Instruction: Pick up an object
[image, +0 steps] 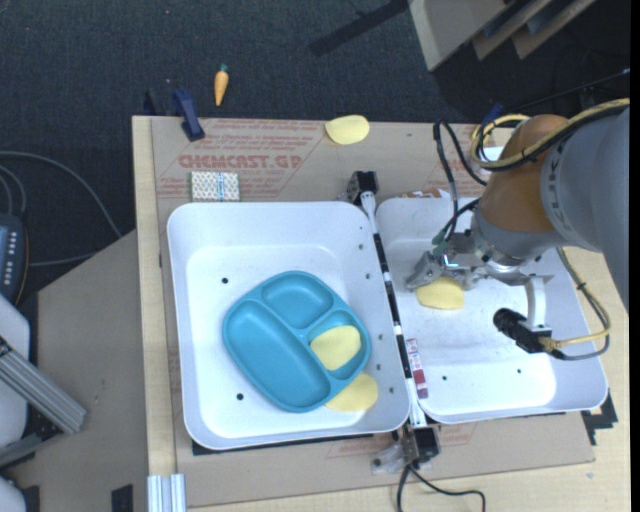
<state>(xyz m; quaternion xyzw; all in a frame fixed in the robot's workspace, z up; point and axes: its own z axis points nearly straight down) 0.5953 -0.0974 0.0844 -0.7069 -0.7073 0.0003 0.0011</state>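
We read faded red lettering, roughly "CHEMCAST GP", printed on the brown surface behind the bins; smaller print stays illegible.

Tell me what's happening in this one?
The grey arm has reached into the right bin, its pincer down at a yellow piece on the bin floor; a grasp isn't clear. In the left bin lies a blue divided tray with another yellow piece in it.
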